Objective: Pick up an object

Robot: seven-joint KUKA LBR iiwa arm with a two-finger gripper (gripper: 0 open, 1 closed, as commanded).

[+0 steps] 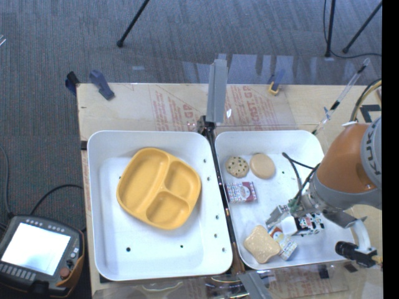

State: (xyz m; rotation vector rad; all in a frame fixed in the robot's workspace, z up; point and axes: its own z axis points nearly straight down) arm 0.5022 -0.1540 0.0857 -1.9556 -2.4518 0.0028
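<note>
The right bin holds a chocolate-chip cookie, a tan round biscuit, a red and white packet and a slice of toast. My gripper reaches down into the lower right part of this bin, just above and right of the toast. It sits over a cluster of small white, red and black packets. The gripper's body hides what lies directly beneath it. Nothing is visibly lifted.
The left bin carries a yellow divided plate. A grey post stands behind the seam between the bins. A handheld control pendant lies on the floor at lower left. Tripod legs stand on the carpet behind the bench.
</note>
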